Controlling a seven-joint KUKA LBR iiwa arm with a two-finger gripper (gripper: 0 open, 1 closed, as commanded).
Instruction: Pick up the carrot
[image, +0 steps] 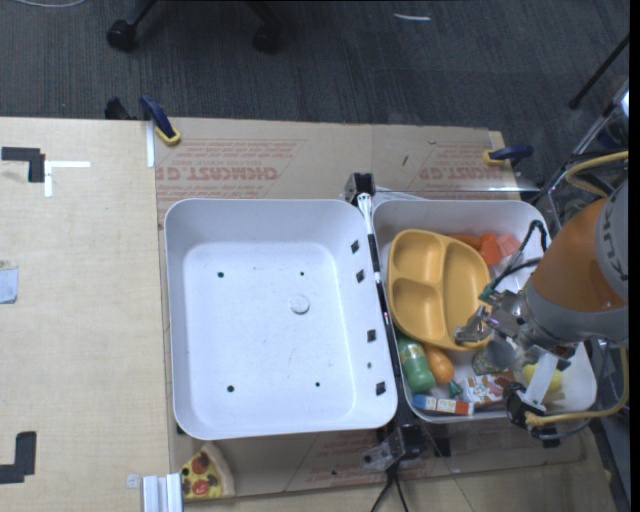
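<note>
The carrot (441, 361) lies in my right bin (520, 212), near its lower left corner, at about seven o'clock from the yellow divided plate (437, 285) and just beside a green toy (415, 366) on its nine o'clock side. A small flat packet (443, 405) lies at six o'clock from it.

I judge it to be a toy carrot: light, stiff, with a smooth skin that may slip under a shallow pinch. Only a short orange stub shows, so its long axis is hard to read; it seems to run roughly from eleven to five o'clock, and I cannot tell which end is the tip. I would take it across the thick middle, squeezing at right angles to that axis, taking care that the green toy does not get caught alongside.

My end effector (487, 335) hangs over the plate's lower right rim, at about two o'clock from the carrot and apart from it. I cannot tell how it is set; nothing shows gripped in it.
</note>
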